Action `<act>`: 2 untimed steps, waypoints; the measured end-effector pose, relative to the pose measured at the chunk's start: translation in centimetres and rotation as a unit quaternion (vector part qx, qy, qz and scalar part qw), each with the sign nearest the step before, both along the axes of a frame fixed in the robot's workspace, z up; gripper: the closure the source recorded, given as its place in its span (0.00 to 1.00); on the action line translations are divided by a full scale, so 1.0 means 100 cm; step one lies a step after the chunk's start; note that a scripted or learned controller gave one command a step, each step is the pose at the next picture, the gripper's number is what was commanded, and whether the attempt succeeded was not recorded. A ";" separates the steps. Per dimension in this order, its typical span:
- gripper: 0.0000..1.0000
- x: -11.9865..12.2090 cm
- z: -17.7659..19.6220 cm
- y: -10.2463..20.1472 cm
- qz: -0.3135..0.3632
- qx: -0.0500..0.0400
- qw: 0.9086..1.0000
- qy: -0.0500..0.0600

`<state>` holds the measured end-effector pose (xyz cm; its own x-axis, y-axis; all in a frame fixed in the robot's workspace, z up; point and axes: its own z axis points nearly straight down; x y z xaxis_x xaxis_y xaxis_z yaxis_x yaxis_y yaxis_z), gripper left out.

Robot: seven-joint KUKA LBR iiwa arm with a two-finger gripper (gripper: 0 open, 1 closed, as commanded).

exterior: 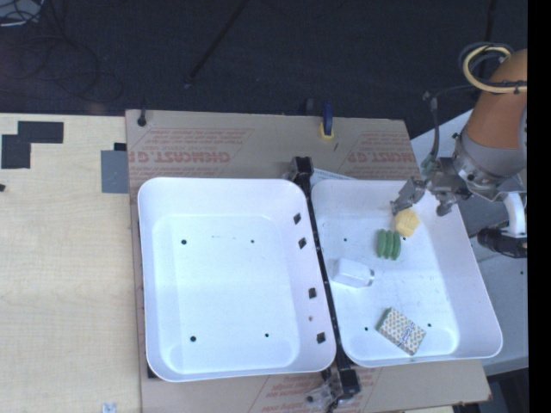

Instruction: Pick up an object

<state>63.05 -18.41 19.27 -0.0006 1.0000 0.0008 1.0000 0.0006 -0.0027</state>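
Hand (pixel 427 198) spread open, grasping nothing, beside yellow lump (pixel 405 223): looks light, soft; pinch across its middle.

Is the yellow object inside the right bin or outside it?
Inside. The yellow object lies on the floor of the right bin, near its far edge, just above the green object.

Cut off and unclear

We see the arm (pixel 498 119) cut off at the right edge; the patterned packet's (pixel 402 330) print is too small to read.
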 end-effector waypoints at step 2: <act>0.00 -0.011 -0.104 -0.031 0.000 -0.002 1.000 -0.002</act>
